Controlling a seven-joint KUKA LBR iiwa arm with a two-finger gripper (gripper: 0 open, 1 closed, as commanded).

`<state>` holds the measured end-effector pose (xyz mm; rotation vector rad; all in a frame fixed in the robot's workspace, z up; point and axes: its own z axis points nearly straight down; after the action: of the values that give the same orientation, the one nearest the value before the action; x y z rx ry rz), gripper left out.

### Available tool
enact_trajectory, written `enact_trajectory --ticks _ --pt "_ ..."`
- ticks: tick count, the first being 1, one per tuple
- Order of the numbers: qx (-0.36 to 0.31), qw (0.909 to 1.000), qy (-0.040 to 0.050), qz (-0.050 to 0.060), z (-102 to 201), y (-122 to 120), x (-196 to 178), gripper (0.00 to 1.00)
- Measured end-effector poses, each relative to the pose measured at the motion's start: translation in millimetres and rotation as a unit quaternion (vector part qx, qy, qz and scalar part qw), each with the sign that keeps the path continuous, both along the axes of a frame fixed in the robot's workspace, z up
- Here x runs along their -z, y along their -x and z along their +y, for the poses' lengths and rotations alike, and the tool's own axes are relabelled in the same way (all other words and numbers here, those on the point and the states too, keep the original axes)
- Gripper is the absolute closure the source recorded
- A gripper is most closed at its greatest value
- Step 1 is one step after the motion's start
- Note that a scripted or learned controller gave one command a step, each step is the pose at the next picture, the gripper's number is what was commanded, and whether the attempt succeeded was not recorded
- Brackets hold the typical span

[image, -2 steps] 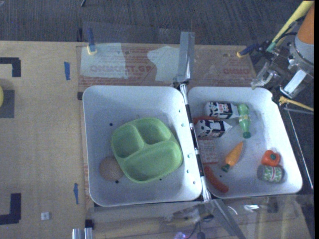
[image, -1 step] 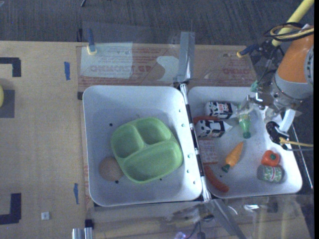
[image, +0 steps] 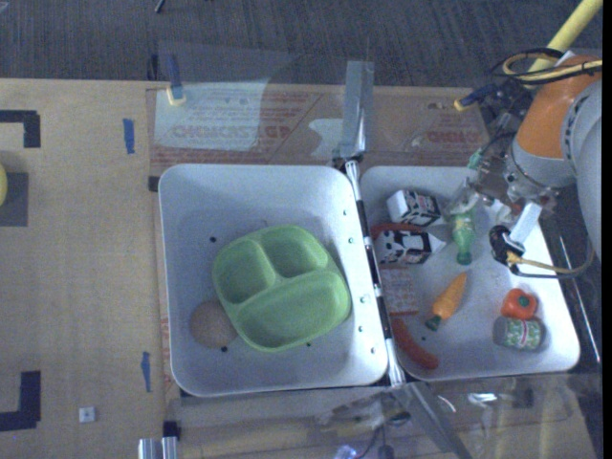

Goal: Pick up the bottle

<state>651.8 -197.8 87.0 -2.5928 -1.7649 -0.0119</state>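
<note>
Hanging over the right bin, the gripper sits at the top of the green bottle — whether it grasps cannot be told, bottle lying just right of the milk cartons, above the carrot.

Both bins are white on a tan desk marked with blue tape. The divided plate is light green, the ball at its eight o'clock beige. The bottle is green. Two small cartons wear black-and-white cow patches. The carrot is orange, the chilli red, the tomato orange-red.
</note>
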Motion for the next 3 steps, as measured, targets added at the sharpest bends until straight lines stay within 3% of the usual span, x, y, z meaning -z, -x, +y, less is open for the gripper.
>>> enact_trajectory --ticks 1,2,3 --pt "-0.066 0.9978 0.0054 0.0 -3 5 -83 0.0" --pt "-0.184 0.983 0.0051 -0.001 21 7 1 0.0" --pt "-0.184 0.9828 0.0058 -0.002 22 6 -10 1.0"
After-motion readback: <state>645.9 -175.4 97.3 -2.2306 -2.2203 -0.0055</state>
